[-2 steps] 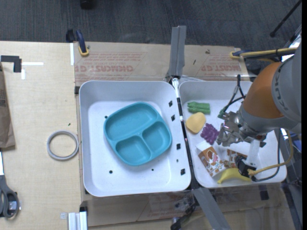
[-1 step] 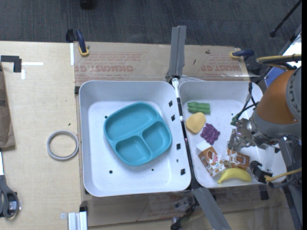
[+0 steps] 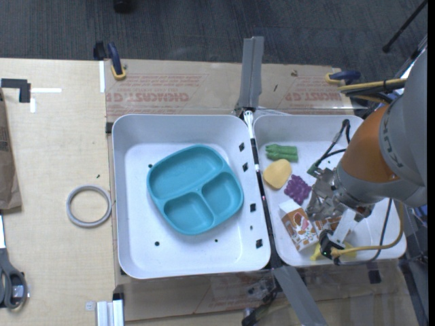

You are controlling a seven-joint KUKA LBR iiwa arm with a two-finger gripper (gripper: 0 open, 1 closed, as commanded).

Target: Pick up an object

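Note:
The right bin [image 3: 380, 253] holds a green toy [image 3: 281, 152], a yellow rounded piece [image 3: 276, 174], a purple grape bunch [image 3: 297, 188] and a small printed carton [image 3: 299, 228]. My gripper [image 3: 318, 212] is low inside this bin, right above the carton's right side and just right of the grapes. The wrist and cables cover its fingertips. A yellow item [image 3: 340, 252] lies near the bin's front edge under the wrist.
The left bin [image 3: 129, 182] holds a teal divided plate [image 3: 196, 189]. A grey ring [image 3: 89, 205] lies on the wooden bench at the left, and scissors [image 3: 10, 284] at the bottom left corner. A metal divider post [image 3: 250, 73] stands between the bins at the back.

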